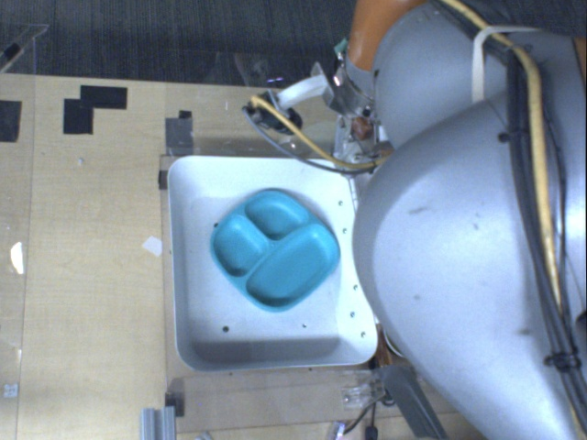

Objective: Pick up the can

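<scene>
My grey arm (459, 246) covers the right half of the view and hides the right bin beneath it. Its orange band (385, 12) is at the top. Below the band, the gripper (354, 134) hangs over the far right corner of the left bin (197, 337), with cables looping beside it. Much of the gripper is hidden behind the arm's body. In the left bin lies a blue divided plate (275, 248), well to the left of and nearer than the gripper.
A yellow-and-black cable loop (293, 140) hangs over the left bin's far rim. The wooden bench (83, 246) stretches to the left, with black markers (92, 106) at the back. Metal brackets (180, 134) stand at the bin's corners.
</scene>
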Robot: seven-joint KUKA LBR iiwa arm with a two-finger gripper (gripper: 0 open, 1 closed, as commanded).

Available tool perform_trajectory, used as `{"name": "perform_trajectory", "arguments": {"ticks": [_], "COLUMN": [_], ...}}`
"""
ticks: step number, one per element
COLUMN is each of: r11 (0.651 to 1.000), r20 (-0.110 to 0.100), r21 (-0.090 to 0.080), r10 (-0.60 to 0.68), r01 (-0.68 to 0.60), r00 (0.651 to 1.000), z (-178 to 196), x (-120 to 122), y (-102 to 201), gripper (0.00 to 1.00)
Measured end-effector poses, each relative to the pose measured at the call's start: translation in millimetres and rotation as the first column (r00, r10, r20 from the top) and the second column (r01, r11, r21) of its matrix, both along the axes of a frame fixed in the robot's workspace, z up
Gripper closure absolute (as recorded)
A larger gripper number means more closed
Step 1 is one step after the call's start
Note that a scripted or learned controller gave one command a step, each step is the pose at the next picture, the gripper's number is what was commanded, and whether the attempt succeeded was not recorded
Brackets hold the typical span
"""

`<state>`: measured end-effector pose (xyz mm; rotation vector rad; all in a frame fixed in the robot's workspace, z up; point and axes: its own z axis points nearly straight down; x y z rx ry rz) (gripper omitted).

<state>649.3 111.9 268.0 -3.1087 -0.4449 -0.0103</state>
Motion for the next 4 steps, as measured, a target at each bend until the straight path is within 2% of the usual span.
{"name": "perform_trajectory", "arguments": {"ticks": [1, 2, 3, 4], "r11": [1.000, 0.999, 0.997, 0.998], "r20": [-0.001, -0.001, -0.002, 0.016], "r21": [0.001, 0.000, 0.000, 0.008], "r10": [-0.030, -0.032, -0.083, 0.055], "r01": [0.030, 0.032, 0.083, -0.055], "r00": [1.000, 0.999, 0.997, 0.998], "z": [-9.0, -9.2, -20.6, -156.9], "x": [-17.1, -16.9, -28.7, 5.7], "y": [72.5, 71.4, 70.9, 124.3], "gripper": [1.00, 0.00, 0.00, 0.00]}}
